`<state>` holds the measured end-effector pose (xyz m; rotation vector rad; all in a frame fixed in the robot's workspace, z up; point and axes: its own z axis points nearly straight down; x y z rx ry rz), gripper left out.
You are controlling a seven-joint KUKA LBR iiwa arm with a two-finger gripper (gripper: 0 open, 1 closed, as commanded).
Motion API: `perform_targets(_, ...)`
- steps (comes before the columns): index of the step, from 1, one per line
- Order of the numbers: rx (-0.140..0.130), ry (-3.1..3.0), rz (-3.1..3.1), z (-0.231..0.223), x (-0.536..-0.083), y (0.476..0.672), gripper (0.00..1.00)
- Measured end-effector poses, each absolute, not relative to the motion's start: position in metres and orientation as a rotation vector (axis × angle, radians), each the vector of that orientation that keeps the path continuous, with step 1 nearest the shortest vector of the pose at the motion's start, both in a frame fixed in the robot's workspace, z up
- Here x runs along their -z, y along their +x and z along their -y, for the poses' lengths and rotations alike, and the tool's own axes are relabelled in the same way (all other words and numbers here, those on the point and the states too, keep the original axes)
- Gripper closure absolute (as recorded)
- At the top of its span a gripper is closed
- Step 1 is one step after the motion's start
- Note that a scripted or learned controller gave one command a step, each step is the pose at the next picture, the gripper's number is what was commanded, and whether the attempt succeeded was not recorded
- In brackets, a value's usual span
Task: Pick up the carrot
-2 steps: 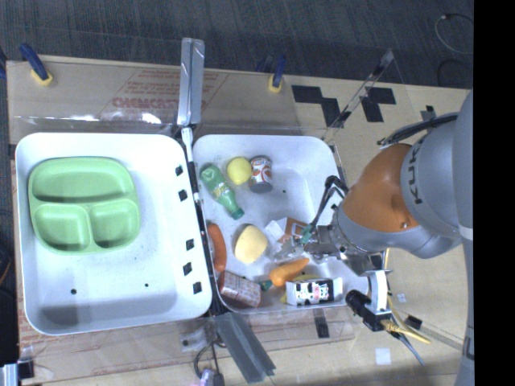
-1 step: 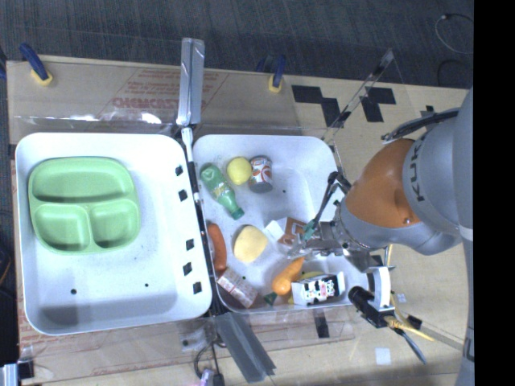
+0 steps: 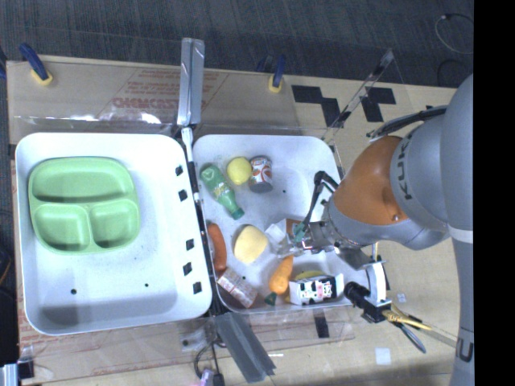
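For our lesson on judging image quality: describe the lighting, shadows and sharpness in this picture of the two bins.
Camera view: light is even and soft, with no harsh glare on the white bins; the green tray casts a faint shadow; a darker shadow lies in the left bin's near corner; the carrot and small items look slightly soft; the arm is dim at the frame's edge.

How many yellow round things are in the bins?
2. A small lemon sits near the back of the right bin, beside a can. A bigger yellow fruit lies in the middle, near the carrot. The arm might hide more.
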<state>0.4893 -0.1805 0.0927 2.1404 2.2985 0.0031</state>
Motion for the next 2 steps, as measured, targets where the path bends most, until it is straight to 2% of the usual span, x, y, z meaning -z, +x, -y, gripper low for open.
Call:
perform_targets(1, 0.001, 2.231, -2.215, 0.170, -0.163, 0.496, 1.00)
perform_targets(2, 0.004, 2.546, -1.849, 0.160, -0.106, 0.505, 1.00)
